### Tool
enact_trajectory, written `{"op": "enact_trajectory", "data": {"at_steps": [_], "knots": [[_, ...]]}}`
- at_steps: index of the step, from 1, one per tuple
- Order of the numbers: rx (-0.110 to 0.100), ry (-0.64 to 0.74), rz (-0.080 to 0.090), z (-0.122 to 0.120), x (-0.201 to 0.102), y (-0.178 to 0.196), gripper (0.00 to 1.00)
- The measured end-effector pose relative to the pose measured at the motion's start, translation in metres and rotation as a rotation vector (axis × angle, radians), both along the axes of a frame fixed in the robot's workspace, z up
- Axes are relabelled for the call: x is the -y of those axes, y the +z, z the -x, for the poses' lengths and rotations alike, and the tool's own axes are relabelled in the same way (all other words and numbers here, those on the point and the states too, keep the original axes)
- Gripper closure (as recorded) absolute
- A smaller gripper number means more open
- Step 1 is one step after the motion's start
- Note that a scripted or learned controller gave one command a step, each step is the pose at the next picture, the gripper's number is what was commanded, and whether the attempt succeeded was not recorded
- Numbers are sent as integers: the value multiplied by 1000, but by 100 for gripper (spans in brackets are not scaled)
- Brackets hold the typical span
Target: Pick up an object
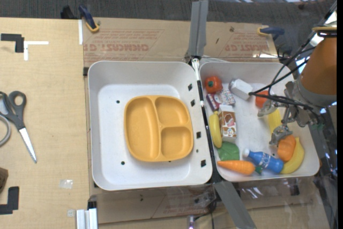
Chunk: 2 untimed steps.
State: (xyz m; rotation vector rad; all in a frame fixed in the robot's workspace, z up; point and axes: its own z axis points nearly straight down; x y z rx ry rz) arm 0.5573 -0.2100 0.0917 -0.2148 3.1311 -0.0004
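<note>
The right bin (pixel 246 69) holds several toy foods. Along its left side lie a red tomato (pixel 213 83), a white block (pixel 241 88), a small printed carton (pixel 228 124), a yellow fruit (pixel 215 130) and a carrot (pixel 236 167). A blue bottle (pixel 266 161) lies near the front wall. My gripper (pixel 278 135) hangs low over the bin's right half. It is just above an orange piece (pixel 288 148) and a yellow banana (pixel 298 158), with a yellow piece (pixel 274 118) right behind it. The wrist and cables hide part of a red-orange item (pixel 262 100).
The left bin (pixel 102 115) holds a yellow divided plate (pixel 159 127). Scissors (pixel 19 122) lie on the bench at far left. A green item (pixel 228 152) sits by the carrot. Blue clamps (pixel 88 17) pin the cardboard at the back. A metal bar (pixel 198 29) stands between the bins.
</note>
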Motion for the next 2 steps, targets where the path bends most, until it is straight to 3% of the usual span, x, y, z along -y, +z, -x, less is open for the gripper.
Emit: {"op": "enact_trajectory", "data": {"at_steps": [1, 2], "knots": [[2, 2, 0, -1, -1, 8, 100], [3, 3, -2, -2, -3, 8, 0]]}}
